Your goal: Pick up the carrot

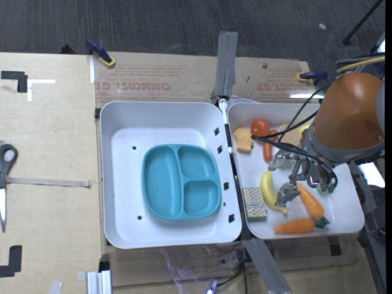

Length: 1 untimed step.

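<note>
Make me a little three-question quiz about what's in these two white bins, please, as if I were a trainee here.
1. True or false: the blue divided tray lies in the left bin.
2. How many carrots lie in the right bin?
3. Which item lies closest to the gripper? A) scissors B) banana C) tomato

Key
1. True.
2. Two: one carrot just right of the gripper, slanting down towards the front wall, and a second carrot lying flat along the front wall.
3. B. The banana lies right beside the gripper's tip; the scissors lie on the bench outside the bins.
</note>
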Tool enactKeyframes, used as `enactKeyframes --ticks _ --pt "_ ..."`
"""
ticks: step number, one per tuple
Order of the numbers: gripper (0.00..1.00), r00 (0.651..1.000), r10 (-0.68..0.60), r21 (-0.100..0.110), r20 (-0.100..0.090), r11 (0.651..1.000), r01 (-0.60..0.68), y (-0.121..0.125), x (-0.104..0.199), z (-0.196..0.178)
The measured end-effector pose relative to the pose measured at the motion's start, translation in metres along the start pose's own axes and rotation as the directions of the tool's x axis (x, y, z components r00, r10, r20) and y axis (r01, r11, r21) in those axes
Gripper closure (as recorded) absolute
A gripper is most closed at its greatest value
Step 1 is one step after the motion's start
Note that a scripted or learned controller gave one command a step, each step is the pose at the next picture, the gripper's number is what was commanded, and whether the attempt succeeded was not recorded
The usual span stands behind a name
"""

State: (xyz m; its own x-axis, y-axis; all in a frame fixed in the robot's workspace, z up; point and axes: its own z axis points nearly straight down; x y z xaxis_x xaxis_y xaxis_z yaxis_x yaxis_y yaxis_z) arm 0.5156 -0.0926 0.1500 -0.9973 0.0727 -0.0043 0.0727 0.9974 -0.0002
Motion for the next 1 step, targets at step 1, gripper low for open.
enactKeyframes --ticks 1 --pt "0.00 0.992 -0.126 0.004 0.018 0.992 0.126 -0.0532 0.0228 0.0535"
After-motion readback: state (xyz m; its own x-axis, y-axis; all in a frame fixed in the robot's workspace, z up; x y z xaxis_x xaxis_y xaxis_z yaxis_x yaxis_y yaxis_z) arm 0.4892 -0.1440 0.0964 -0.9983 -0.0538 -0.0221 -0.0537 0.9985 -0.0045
